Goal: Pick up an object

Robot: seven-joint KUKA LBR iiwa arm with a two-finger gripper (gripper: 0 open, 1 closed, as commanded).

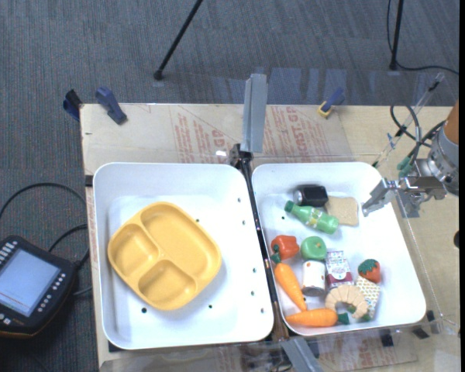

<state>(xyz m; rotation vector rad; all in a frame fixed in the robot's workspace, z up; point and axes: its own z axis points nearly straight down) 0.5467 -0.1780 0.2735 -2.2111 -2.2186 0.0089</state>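
My gripper [389, 198] hangs open and empty over the right bin's [387, 173] far right rim. I'd come down squarely on the green bottle [311, 216], closing across its width.

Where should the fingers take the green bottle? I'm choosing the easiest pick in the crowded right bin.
Grip the green bottle across its middle, coming straight down from above. It lies on its side, slanting from upper left to lower right, so close across its narrow width. Its lower side looks free; the black object and tan slice crowd the upper side.
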